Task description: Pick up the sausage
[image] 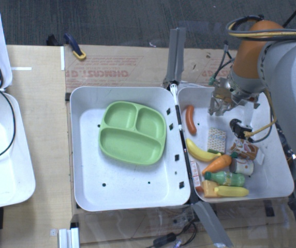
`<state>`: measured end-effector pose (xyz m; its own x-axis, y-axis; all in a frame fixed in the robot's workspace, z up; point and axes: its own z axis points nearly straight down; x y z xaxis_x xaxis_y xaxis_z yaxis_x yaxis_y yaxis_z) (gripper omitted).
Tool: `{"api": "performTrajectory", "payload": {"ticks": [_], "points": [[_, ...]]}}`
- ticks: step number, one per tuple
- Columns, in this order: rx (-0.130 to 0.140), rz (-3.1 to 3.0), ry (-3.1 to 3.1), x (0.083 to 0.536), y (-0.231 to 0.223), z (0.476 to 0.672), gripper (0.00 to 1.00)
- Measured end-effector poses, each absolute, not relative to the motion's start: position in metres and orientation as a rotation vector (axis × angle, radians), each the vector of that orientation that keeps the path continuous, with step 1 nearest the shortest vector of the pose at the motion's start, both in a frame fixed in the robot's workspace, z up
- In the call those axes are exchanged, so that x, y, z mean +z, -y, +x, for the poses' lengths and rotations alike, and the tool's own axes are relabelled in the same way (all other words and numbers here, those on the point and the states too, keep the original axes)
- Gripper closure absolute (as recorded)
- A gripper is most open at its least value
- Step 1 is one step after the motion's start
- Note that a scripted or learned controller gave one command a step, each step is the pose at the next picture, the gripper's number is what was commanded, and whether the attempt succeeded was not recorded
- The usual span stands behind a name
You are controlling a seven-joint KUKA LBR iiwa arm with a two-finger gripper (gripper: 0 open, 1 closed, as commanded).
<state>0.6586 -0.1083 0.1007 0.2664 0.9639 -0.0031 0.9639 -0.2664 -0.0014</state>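
Observation:
The sausage is a reddish-orange link lying upright along the left side of the right bin, near the divider. My gripper hangs over the far part of that bin, to the right of the sausage and slightly beyond it. Its fingers point down and nothing shows between them. A gap of bare bin floor separates it from the sausage.
The left bin holds a green divided plate. The right bin also holds a banana, a carrot, a cracker, a green bottle, a corn cob and a small carton.

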Motion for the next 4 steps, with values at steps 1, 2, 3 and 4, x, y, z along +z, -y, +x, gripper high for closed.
{"api": "performTrajectory", "payload": {"ticks": [1,2,3,4], "points": [[-0.006,2.499,-1.902,0.101,0.108,0.659,0.0],[-0.001,2.433,-1.986,0.192,0.084,0.659,0.0],[-0.004,2.468,-1.946,0.191,-0.004,0.659,0.0],[-0.004,2.462,-1.951,0.191,0.069,0.658,0.0]]}}
